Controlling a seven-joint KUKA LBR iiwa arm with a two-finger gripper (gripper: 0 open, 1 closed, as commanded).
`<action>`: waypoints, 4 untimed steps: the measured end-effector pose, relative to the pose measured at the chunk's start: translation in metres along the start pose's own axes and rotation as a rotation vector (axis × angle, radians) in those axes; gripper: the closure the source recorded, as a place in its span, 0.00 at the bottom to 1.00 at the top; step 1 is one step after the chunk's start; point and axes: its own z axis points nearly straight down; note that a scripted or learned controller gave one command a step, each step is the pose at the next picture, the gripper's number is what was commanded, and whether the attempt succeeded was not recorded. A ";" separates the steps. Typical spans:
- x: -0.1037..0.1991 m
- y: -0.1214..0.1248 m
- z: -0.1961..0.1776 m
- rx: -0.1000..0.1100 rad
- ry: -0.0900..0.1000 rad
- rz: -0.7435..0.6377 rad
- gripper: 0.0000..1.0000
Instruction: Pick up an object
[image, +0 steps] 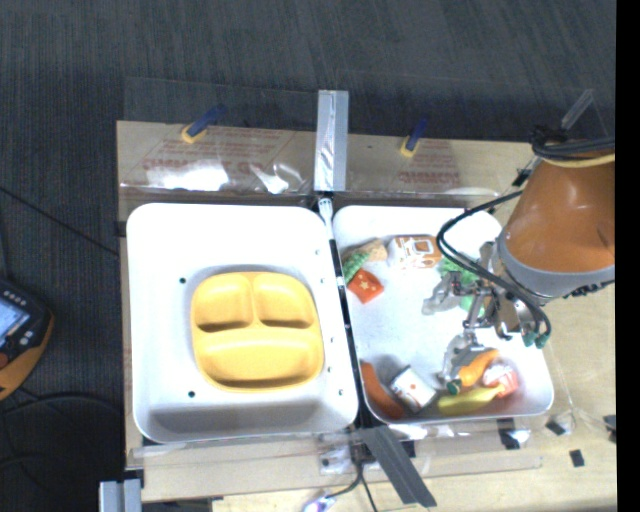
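Overhead, a grey robot arm (570, 215) with a broad orange band reaches in from the right edge of the frame and hangs over the right-hand white bin (400, 325), one of two shallow bins set side by side on a wooden bench (470, 160). Its two-finger gripper (462, 322) sits low over the bin's right half, amid a tangle of black cable; whether it is released or clenched cannot be told from this angle, and nothing is plainly seen between its tips.

Small objects lie scattered in that bin. A red packet (366, 286) rests near the left wall, with a green item (356, 262) just above it and a white-and-orange carton (413, 251) toward the upper middle. Along the lower edge lie a dark red object (377, 391), a small white box (411, 386), a yellow banana-like piece (466, 400) and an orange-and-white item (492, 373), the last just below the gripper.

The left-hand bin (160, 330) holds a yellow divided tray (257, 328), lying flat at its centre.
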 end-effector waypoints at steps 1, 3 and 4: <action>0.010 -0.043 0.084 0.000 0.002 -0.117 0.00; -0.011 -0.065 0.123 0.002 -0.021 0.071 0.00; -0.077 -0.066 0.124 0.001 -0.016 0.098 0.00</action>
